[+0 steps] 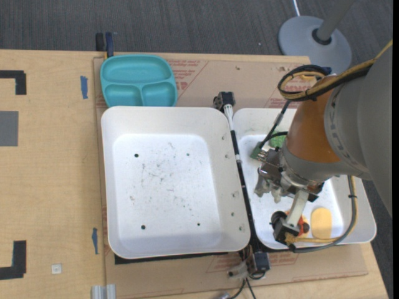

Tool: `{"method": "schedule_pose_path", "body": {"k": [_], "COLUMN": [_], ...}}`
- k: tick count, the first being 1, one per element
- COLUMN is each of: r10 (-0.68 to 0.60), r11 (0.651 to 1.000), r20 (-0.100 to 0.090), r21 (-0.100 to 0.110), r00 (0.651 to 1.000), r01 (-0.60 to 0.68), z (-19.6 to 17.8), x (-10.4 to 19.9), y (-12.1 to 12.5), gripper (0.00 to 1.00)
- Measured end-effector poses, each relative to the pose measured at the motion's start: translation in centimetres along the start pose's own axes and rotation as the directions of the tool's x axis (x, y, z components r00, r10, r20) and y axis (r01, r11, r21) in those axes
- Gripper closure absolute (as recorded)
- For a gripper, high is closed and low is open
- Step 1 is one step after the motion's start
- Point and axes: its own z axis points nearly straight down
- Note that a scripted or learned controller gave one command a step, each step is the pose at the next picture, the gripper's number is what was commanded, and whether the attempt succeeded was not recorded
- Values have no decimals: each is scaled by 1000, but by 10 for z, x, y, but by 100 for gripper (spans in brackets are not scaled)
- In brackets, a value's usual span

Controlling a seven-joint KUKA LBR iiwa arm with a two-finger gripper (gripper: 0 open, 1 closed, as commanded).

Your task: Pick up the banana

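**Gripper over right bin, banana off to the side**

Camera view: arm (324,129) covers much of the right bin (365,232). Gripper (270,185) sits low near the bin's left wall; can't tell whether it is released or clenched. Banana (322,223) lies in the bin's lower-right corner, apart from the gripper. Green object (275,142) sits at the far end, partly under the arm. Teal tray (138,80) is behind the left bin (168,179).

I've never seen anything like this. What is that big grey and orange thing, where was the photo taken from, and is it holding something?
It is a robot arm, reaching in from the right. The one camera looks down on the bench from above. The arm's hand hangs over the right white bin, which holds a yellow thing, perhaps the banana, and something green. The left bin sits beside it, with a teal divided tray behind. Whether the hand holds anything is hidden.
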Motion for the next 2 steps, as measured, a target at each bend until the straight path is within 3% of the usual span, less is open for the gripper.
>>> {"method": "schedule_pose_path", "body": {"k": [1,2], "r10": [-222,-333], "r11": [975,943], "r20": [1,-4], "r21": [1,-3], "r00": [975,943], "r01": [222,333], "z": [0,99], "x": [62,99], "y": [-32,-42], "gripper": [100,100]}}
